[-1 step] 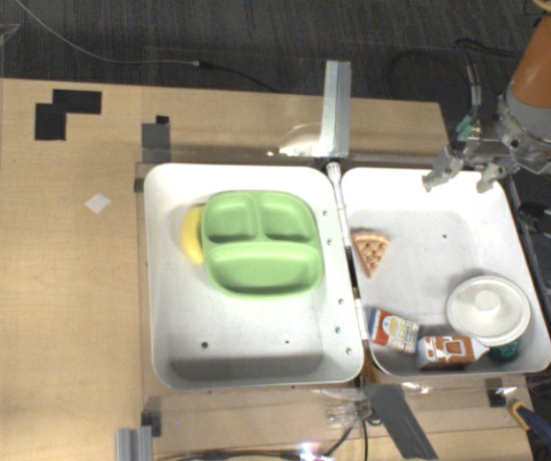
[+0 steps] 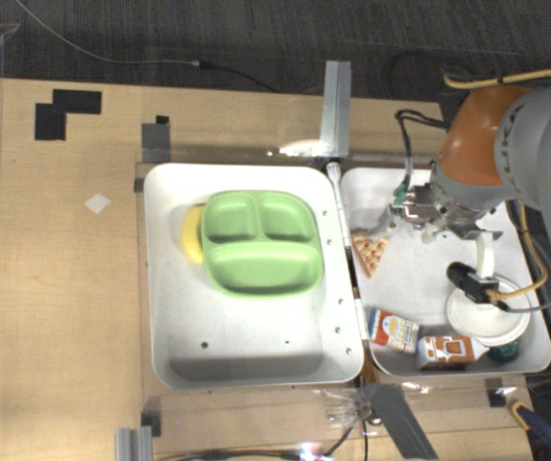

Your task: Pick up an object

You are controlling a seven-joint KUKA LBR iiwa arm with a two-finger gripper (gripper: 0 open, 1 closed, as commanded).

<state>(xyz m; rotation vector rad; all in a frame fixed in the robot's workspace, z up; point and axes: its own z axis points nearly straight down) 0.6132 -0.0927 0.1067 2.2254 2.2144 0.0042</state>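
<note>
**Gripper over the right bin, nothing picked yet**

You are at the approach step. The gripper hangs over the upper part of the right bin, with the grey arm reaching in from the right. From this slanted view you cannot tell whether it is apart or together, and nothing shows in its grasp, so treat the pick as not yet made.

The nearest candidate is the pizza slice, lying flat against the bin's left wall, just below and to the left of the gripper. Along the bottom edge you have a small carton and a brown carton just beside each other, and a white bowl toward the bottom right corner. The left bin holds a green divided tray with a yellow object peeking out from under its left edge (well apart from the gripper, so an unlikely target from here).

The next move, as I judge it, calls for choosing one item, centring over it and descending. The pizza slice looks thin and sits hard by the wall, so expect little room on that side and a fair chance of a miss. The cartons appear to offer taller sides to close on.
</note>
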